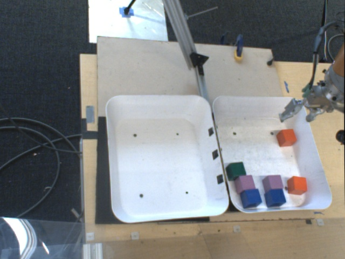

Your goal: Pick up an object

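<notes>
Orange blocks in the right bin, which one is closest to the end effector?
The upper orange block, alone near the bin's far right side, just below the end effector. The other orange block sits at the near edge beside the purple and blue blocks.

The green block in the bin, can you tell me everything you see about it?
The green block is a small, dark green cube with a matte look, maybe foam or painted wood. It sits flat on the floor of the right-hand white bin, close to that bin's left wall. Its lower right corner meets a purple block, apparently touching, and a blue block lies just beyond that one. It is whole and undamaged. The gripper hangs far from it, near the bin's upper right rim.
</notes>
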Tool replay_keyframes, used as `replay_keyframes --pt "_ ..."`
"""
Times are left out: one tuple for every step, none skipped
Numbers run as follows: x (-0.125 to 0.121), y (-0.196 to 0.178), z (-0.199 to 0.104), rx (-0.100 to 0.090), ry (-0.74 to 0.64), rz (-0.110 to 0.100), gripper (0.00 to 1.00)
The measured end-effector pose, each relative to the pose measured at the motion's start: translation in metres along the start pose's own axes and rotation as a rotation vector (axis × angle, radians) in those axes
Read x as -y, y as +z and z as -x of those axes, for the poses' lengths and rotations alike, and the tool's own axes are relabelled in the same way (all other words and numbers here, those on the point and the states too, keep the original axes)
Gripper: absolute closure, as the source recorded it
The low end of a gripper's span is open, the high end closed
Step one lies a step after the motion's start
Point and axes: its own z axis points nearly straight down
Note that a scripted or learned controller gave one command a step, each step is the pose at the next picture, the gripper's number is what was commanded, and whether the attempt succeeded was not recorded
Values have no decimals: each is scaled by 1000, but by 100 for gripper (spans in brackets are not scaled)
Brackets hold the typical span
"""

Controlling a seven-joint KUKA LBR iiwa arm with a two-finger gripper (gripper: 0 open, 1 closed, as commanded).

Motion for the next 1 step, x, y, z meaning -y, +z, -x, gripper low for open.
replay_keyframes --pt "-55 108 4 -1 -2 -1 0"
